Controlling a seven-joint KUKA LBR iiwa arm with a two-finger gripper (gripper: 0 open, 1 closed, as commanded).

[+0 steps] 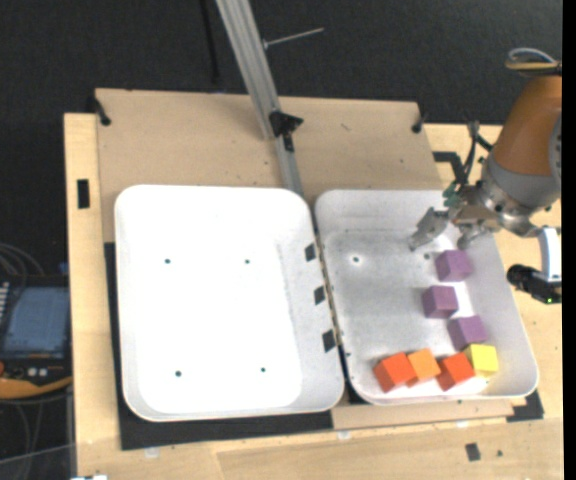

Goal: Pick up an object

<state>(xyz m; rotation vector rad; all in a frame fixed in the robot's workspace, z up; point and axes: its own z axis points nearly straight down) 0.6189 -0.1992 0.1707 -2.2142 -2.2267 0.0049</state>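
Blocks sit in the right bin (368,258): a purple block (454,265) up top, a second purple block (440,300), a third purple block (468,330), then a yellow block (483,357) and orange blocks (418,368) by the near wall. The gripper (446,230) hangs just above the top purple block, fingers spread, holding nothing. No pick yet. That block has open floor on its left, and the left bin (133,268) lies beyond.

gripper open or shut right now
Open. The gripper hangs over the right bin with its two fingers splayed apart, nothing between them, just above the top purple block.
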